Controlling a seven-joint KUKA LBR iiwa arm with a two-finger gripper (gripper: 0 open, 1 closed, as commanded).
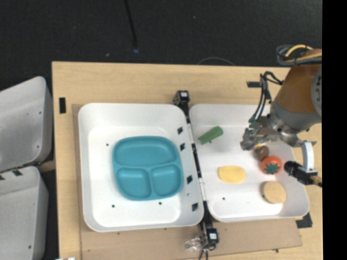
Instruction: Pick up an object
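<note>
My gripper hangs low over the right bin, in its upper right part. A small brown round thing lies just right of and below the gripper tip, very close to it; I cannot tell whether they touch. A red tomato-like piece with a green top sits next to the brown thing. A yellow oval piece lies mid-bin, a tan round disc near the front right corner, and a green block at the upper left of this bin.
The left bin holds a blue plate with three compartments. A raised rim with black clips separates the two bins. The grey and orange arm stands over the right bin's far right edge.
</note>
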